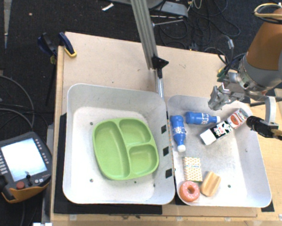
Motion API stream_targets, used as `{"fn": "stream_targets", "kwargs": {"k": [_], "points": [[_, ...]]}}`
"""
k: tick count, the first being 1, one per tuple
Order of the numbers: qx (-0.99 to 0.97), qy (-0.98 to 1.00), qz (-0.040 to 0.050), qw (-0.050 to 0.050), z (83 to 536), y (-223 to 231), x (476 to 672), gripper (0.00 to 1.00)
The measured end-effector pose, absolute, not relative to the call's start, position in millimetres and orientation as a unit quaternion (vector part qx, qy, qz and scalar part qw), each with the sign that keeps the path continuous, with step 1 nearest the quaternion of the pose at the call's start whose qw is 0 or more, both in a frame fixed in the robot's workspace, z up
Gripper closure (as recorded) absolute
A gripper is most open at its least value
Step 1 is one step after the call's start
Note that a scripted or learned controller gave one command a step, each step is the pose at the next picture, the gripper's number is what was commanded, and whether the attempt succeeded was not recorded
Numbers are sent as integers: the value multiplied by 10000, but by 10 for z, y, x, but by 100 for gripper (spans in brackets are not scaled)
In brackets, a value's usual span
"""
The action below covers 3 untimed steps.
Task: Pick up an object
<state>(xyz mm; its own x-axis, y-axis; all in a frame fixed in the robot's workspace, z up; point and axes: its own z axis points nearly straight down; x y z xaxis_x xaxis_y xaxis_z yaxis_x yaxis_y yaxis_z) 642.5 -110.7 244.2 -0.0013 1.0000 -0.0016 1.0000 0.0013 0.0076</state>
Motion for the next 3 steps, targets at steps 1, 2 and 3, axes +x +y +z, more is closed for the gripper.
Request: {"fn": "stream_targets", "kwargs": {"k": [1, 2, 3], "points": [[7061, 7081, 20, 30, 2950, -1105, 6438, 100], [7047, 7095, -6, -12, 2752, -637, 6251, 100], [7047, 7095, -8, -15, 2605, -194, 5957, 100]]}}
